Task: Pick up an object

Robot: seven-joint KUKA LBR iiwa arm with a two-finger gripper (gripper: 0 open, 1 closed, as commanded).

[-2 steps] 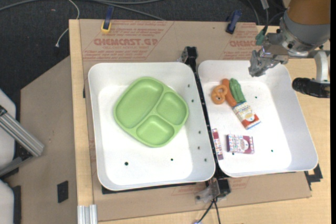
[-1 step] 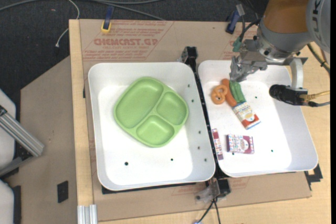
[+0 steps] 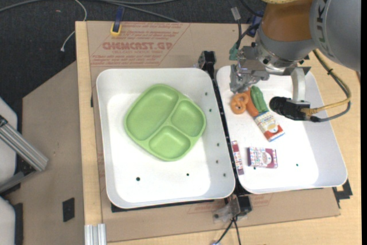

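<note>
Orange toy (image 3: 239,102), seemingly under end effector (image 3: 241,84)

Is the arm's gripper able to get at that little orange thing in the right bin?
Probably yes. The gripper hangs right above the orange object, with nothing between them; a green object lies close beside it.

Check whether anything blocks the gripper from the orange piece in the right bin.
Nothing visible does. The gripper hangs just above the orange piece, with a green item lying close beside it on the right.
</note>
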